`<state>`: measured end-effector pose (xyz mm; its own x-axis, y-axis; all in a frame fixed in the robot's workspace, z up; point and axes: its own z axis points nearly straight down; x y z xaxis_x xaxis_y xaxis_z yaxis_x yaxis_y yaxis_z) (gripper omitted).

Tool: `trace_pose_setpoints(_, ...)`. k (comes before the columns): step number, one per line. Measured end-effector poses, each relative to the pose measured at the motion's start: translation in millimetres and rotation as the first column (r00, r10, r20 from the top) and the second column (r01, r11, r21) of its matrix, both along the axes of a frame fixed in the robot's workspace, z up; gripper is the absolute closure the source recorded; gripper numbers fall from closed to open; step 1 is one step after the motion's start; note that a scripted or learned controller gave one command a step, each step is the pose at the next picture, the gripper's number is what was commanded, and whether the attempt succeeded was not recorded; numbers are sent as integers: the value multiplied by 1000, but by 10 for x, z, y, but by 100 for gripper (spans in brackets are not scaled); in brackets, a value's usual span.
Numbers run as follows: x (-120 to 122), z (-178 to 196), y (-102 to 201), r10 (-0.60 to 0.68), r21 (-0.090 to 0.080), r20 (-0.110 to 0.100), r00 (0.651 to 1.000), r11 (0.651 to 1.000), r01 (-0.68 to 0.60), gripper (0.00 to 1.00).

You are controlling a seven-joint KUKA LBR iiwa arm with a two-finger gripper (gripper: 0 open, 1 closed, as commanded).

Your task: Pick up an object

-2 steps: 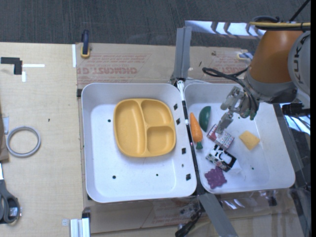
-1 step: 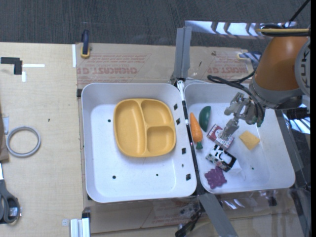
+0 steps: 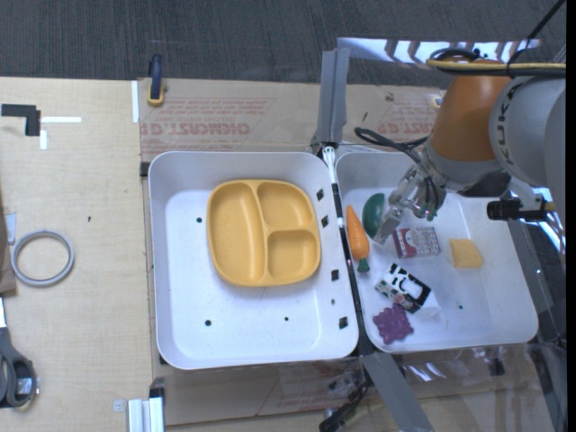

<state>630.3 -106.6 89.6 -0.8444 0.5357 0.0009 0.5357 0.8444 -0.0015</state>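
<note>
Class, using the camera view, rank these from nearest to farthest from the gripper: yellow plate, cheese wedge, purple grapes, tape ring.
From the gripper:
1. Cheese wedge, right bin, on the side away from the left bin.
2. Purple grapes, right bin's near edge.
3. Yellow plate, left bin.
4. Tape ring, far left on the bench.

Two bins sit side by side across the middle of the frame. The left bin (image 3: 171, 268) holds a divided plate (image 3: 264, 232), lying towards its upper middle. I reach in from the upper right, and my gripper (image 3: 402, 212) hangs over the upper left part of the right bin (image 3: 504, 322). Along that bin's left wall lies a carrot (image 3: 357, 234), with a rounded toy (image 3: 373, 211) just right of its upper end. Right of the carrot sits a small packet (image 3: 419, 241), and further right a block (image 3: 465, 254). Below the packet lies a printed card (image 3: 403, 288), and below that, near the bottom wall, a grape cluster (image 3: 392, 324). At the far left of the frame, on the bench (image 3: 81, 349), lies a tape ring (image 3: 40, 257).
</note>
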Motion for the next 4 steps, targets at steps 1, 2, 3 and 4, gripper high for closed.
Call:
trace_pose_setpoints(1, 3, 65, 3, 3, -2, -2, 1000, 1000, -3, 100)
trace_pose_setpoints(2, 4, 64, 5, 3, -2, -2, 1000, 1000, -3, 0)
trace_pose_setpoints(3, -106, 996, 525, -136, -1, 0, 991, 991, 136, 0)
trace_pose_setpoints(4, -125, 749, 98, -369, -2, -2, 929, 929, 369, 0)
